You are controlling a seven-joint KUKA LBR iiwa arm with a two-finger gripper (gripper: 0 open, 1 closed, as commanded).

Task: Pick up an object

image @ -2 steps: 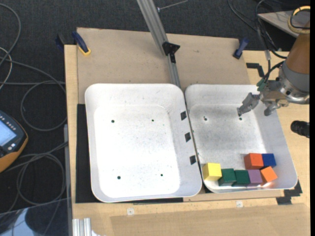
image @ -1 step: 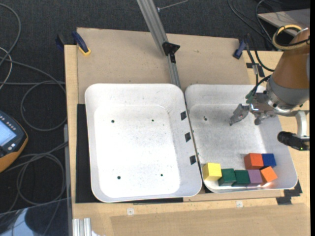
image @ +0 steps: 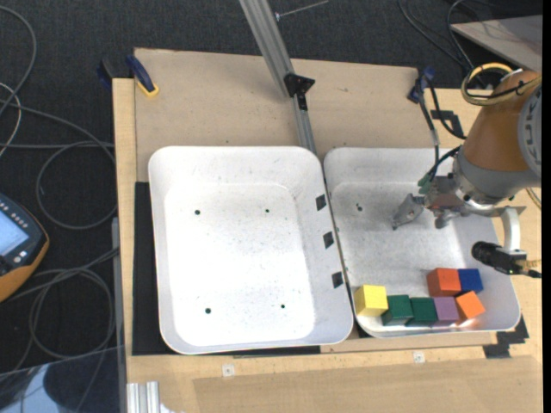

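Observation:
My gripper [image: 422,215] hangs over the upper middle of the right bin [image: 379,243], its two grey fingers spread open with nothing between them. Along that bin's front edge lie several blocks: a yellow block [image: 372,298], a green block [image: 399,308] and a darker green block [image: 424,310], a purple block [image: 446,308], and an orange block [image: 470,305]. Behind them sit a red-orange block [image: 444,280] and a blue block [image: 470,279]. The gripper is well apart from all of them, up and to the left of the red-orange block.
The left bin [image: 237,248] lies beside the right one. A slanted metal pole [image: 274,50] rises from the seam between the bins toward the back. Blue clamps [image: 142,76] hold the bench's rear corners. Cables trail across the floor at left.

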